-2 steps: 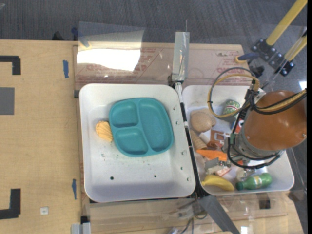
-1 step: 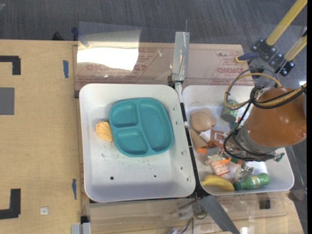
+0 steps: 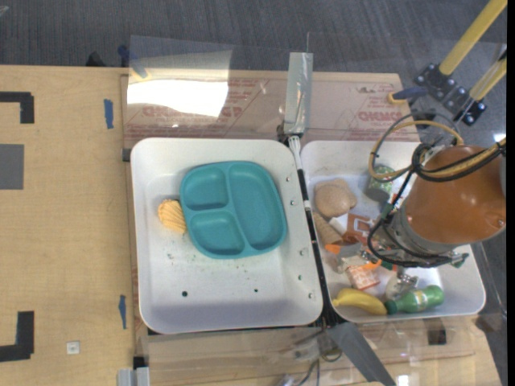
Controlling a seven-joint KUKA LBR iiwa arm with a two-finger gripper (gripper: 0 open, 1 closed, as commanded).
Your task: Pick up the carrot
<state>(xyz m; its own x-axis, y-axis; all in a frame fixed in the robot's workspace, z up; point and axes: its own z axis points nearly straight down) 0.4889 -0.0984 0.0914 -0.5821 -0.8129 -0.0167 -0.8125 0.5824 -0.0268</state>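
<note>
The fingers [image 3: 385, 270] reach down into the right white bin [image 3: 475, 288] under the arm's glossy orange band; whether they are parted or clenched cannot be told. The carrot [image 3: 364, 275], a small orange block-like piece, lies just left of them. Below sit a smooth curved yellow banana [image 3: 360, 300] and a shiny green bottle-shaped toy [image 3: 417, 298]. A compartmented teal plate [image 3: 233, 208] rests in the left bin [image 3: 233, 312].
</note>
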